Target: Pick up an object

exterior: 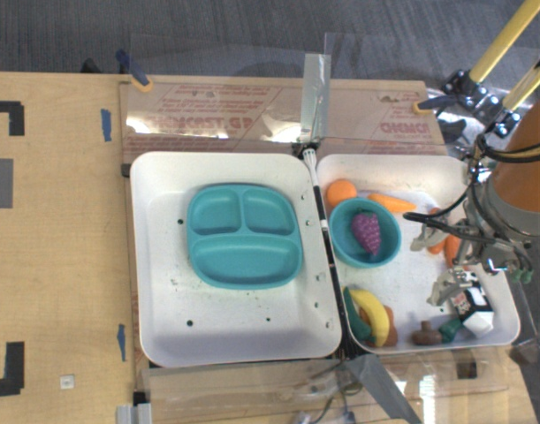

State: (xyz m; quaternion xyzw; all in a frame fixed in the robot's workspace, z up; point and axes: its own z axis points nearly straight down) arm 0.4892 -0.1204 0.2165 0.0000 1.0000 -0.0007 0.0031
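My gripper [456, 288] hangs low over the right side of the right bin [402, 168], under the orange-banded wrist. Just below it lie a white block [480, 320], a small dark green piece [451, 329] and a brown piece [424, 333] near the bin's front edge. A teal bowl [340, 237] with a purple bunch of grapes [367, 232] sits at the bin's left. An orange fruit [340, 191] and a carrot [392, 204] lie behind the bowl. A banana [375, 313] rests at the front left, touching a green item [355, 322].
The left bin [155, 263] holds a teal divided plate [244, 237]. A small orange piece [447, 246] shows beside the arm's cables. A metal divider [315, 95] stands behind the bins, where they meet. Yellow struts [508, 29] rise at the top right.
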